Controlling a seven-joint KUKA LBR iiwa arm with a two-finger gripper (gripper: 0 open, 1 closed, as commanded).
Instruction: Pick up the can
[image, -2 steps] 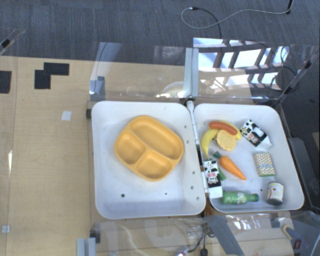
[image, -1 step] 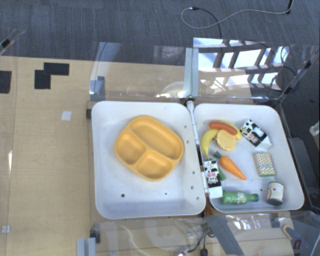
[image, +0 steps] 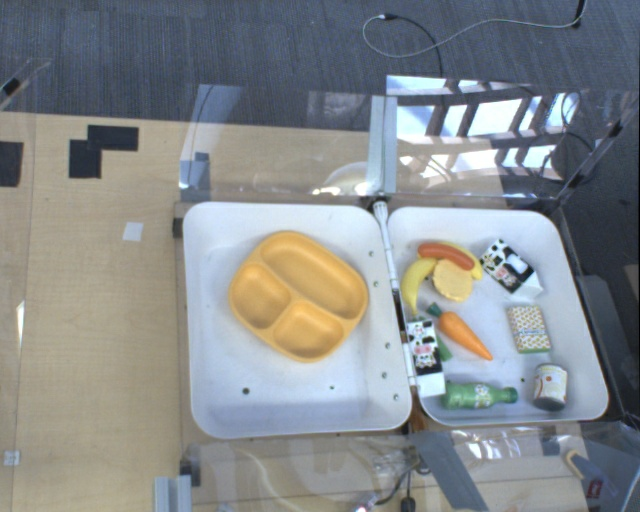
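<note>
The can (image: 549, 386) is small, with a pale label and a dark top. It stands upright in the front right corner of the right bin (image: 566, 258). A green bottle (image: 478, 396) lies on its side just left of it. A beige cracker-like block (image: 527, 328) lies just behind the can.
The right bin also holds a banana (image: 414, 282), a sausage (image: 447, 254), a round yellow piece (image: 452, 283), a carrot (image: 465, 335) and two cow-patterned cartons (image: 506, 265) (image: 425, 355). The left bin (image: 215, 400) holds a yellow divided plate (image: 297, 294). Clear walls stand behind the bins.
</note>
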